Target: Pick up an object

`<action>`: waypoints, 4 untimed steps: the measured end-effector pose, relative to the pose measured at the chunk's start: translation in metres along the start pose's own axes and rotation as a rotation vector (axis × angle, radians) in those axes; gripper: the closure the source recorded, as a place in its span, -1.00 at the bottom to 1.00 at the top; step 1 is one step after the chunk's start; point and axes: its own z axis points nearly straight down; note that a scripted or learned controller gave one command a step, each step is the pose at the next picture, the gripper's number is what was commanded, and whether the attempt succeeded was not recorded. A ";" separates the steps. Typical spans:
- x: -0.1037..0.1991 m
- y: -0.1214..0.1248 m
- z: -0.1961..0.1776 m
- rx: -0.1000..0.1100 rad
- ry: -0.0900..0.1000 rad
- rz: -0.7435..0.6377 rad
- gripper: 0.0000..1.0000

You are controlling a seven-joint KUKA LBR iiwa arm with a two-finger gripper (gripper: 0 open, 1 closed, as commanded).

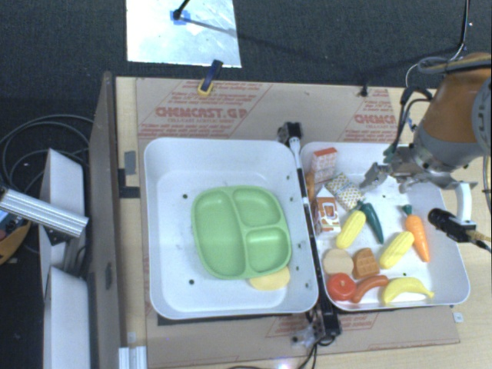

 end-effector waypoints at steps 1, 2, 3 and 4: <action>0.016 -0.014 0.082 0.006 0.002 0.001 -1.00; -0.031 0.013 -0.008 -0.009 -0.005 0.002 -1.00; 0.008 -0.018 0.081 0.004 0.002 -0.003 -1.00; -0.039 -0.023 0.010 -0.004 -0.003 0.003 -1.00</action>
